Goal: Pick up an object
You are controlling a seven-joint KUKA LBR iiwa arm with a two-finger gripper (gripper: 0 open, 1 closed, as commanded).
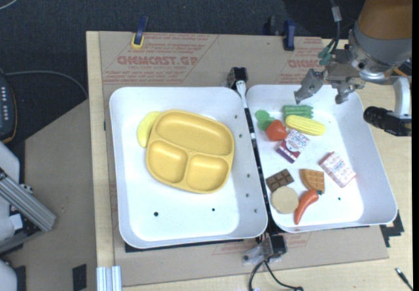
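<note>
Gripper [325, 91]: hanging open and empty over the right bin [380, 172]'s far edge
Corn [305, 124]: lying just below it, touching the green piece [298, 111]
Risk: fingers are probably snagging both, or slipping off

A brown-papered bench [196, 60] bears two white bins, left [124, 152] and right [373, 165], side by side

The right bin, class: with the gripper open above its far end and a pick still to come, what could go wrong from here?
1. The gripper hangs open above the right bin, past the toy corn; descending straight may close on nothing.
2. The corn touches the green piece and sits near the tomato, so the fingers might snag two items or push one aside.
</note>
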